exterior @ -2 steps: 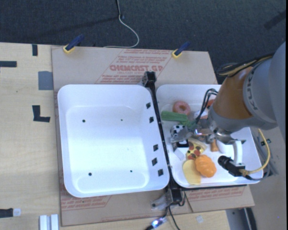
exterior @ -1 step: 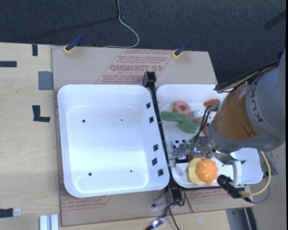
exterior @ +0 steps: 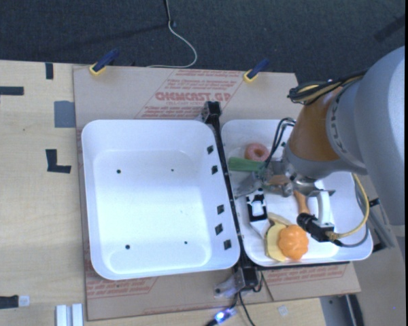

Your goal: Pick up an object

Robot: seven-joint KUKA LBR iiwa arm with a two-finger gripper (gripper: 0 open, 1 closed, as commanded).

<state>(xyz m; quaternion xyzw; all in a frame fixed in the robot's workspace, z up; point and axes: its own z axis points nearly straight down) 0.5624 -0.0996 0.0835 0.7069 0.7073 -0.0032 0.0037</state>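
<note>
Reaches in from the right as a grey arm (exterior: 367,114) with an orange band (exterior: 311,136) above the wrist, ending in a pincer (exterior: 253,185) low inside the right bin (exterior: 353,253). Sits close to that bin's left wall, right beside the black divider (exterior: 224,175). Cannot tell whether spread, pressed together or pinching anything: too small and too cluttered there to read. Nothing seen plainly held.

Around the pincer, all within the same bin:
- Just above it, a green piece (exterior: 243,164), lying roughly level and near or touching the tip; which of the two, impossible to say.
- Above that and slightly right, a pink ring (exterior: 257,151), lying flat.
- Just below, a small black-and-white item (exterior: 257,208), close beside the pincer.
- Below and to the right, an orange ball (exterior: 294,242) resting on a yellow piece (exterior: 275,243), near the bin's front edge and apart from the pincer.
- To the right, under the wrist, an orange stick-like thing (exterior: 300,200), partly hidden.

Left of the pincer, beyond the divider, the left bin (exterior: 149,202). Under both bins, a cardboard sheet (exterior: 183,94), pinned at its far edge by two blue-and-yellow clamps (exterior: 103,61), well above the pincer.
</note>
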